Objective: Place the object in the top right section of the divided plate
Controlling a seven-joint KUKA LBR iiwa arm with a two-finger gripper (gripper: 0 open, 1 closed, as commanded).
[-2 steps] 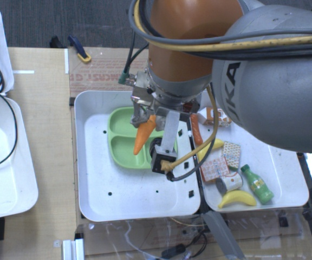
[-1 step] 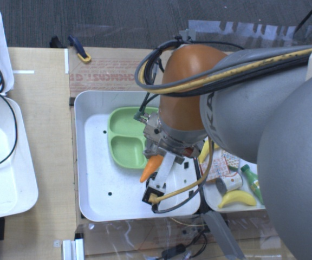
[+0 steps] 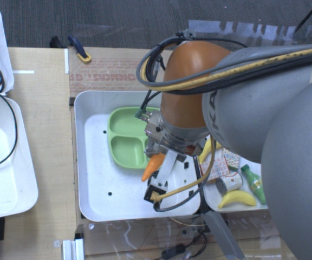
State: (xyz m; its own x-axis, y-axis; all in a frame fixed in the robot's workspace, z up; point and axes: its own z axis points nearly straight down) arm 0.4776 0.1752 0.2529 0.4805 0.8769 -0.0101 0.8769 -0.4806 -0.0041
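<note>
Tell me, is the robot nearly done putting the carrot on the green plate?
Not yet. Done: the gripper is over the green plate. In hand: maybe the carrot, which pokes out under it at the plate's lower right edge; I can't see a grip. Left: setting it in the top right section.

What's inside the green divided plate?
The green divided plate shows two bare compartments on its left; the arm covers its right side, so anything there is hidden.

Wooden bench: left white bin, centre white bin, cardboard sheet, blue-yellow tool at back.
</note>
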